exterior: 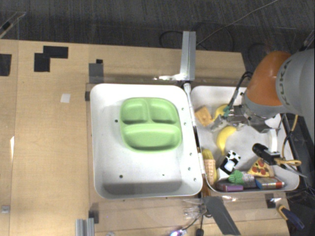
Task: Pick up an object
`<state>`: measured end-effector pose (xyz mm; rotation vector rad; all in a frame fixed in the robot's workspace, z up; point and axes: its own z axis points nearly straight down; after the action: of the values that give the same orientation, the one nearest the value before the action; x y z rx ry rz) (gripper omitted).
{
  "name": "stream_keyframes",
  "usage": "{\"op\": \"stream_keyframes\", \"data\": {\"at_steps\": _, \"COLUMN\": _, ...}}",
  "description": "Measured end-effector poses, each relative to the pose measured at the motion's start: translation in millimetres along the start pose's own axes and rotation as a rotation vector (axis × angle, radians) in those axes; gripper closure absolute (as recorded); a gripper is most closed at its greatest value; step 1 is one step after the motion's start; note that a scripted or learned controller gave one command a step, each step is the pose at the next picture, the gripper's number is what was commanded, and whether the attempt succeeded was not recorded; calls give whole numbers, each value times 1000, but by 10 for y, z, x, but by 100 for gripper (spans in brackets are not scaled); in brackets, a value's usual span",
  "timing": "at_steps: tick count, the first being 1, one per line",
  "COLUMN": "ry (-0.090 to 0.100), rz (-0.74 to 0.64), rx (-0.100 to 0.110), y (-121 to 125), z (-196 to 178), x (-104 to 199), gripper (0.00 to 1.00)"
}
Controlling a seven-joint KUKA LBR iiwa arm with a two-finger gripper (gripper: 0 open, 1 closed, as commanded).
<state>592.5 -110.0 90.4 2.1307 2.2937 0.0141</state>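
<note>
Hovering low in the right bin [295, 183], the gripper [227, 119] has a yellow banana [224, 137] just beneath, long axis running toward the bin's near edge; finger state unreadable.

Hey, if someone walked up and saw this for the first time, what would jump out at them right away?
Probably the green divided plate, lying alone in the left bin. Next, the grey arm with its orange band reaching in from the right, its gripper low over a banana in the right bin. That bin's near end is crowded with small toys, among them a black-and-white cow figure and a pizza slice.
</note>
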Motion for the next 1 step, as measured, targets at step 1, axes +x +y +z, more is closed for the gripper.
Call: {"op": "stream_keyframes", "data": {"at_steps": 1, "ry": 2, "rz": -2, "rx": -9, "y": 34, "z": -125, "x": 26, "gripper": 100}}
